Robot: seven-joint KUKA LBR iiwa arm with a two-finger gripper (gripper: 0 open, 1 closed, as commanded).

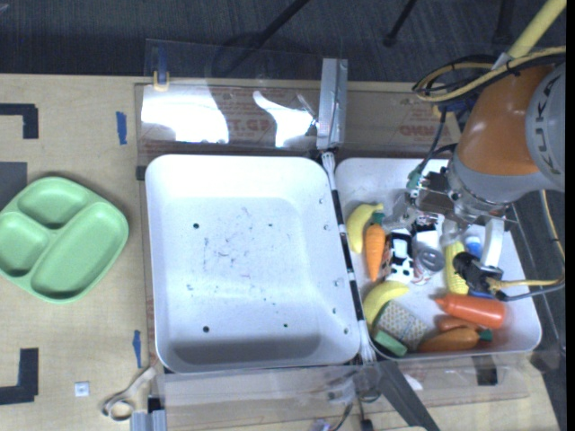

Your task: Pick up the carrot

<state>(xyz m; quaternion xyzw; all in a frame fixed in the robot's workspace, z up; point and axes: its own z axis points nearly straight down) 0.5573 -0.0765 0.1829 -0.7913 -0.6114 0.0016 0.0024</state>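
Note:
The carrot (374, 251) is a small orange tapered piece lying lengthwise at the left side of the right bin (526, 330), close to the wall between the bins. Just above it lies a yellow banana (361, 218). The gripper (422, 241) hangs low over the middle of the right bin, just right of the carrot, below the arm's orange band (503, 128). A black-and-white piece (401, 259) sits between the carrot and the gripper. Nothing visibly hangs from the gripper.
The right bin is crowded: a yellow fruit (384, 294), a speckled sponge-like block (404, 323), an orange-red stick (472, 309), a brown piece (449, 338). The left bin (180, 187) sits alongside. A green divided plate (58, 238) rests on the bench at the far left.

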